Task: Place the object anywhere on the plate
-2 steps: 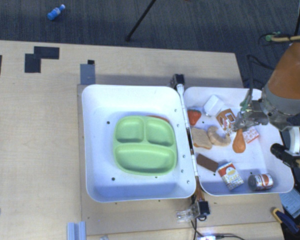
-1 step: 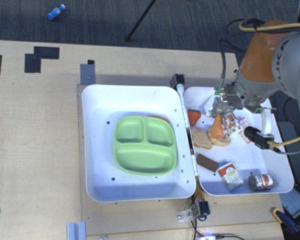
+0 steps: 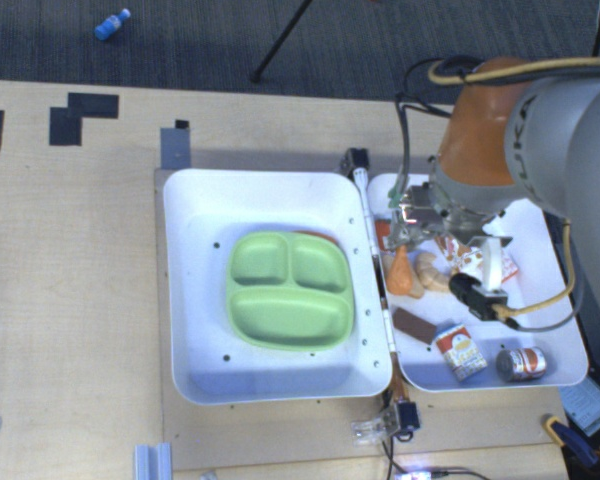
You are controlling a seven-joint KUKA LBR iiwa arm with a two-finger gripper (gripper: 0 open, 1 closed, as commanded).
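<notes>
plate [image 3: 286, 290], smooth green plastic, has three rounded compartments.

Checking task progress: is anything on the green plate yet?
Empty: the green plate shows three bare compartments; the objects lie in the right bin.

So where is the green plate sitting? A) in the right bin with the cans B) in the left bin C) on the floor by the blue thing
B: the green plate lies flat in the left bin, while the cans and snacks lie in the right bin under the arm.
</notes>
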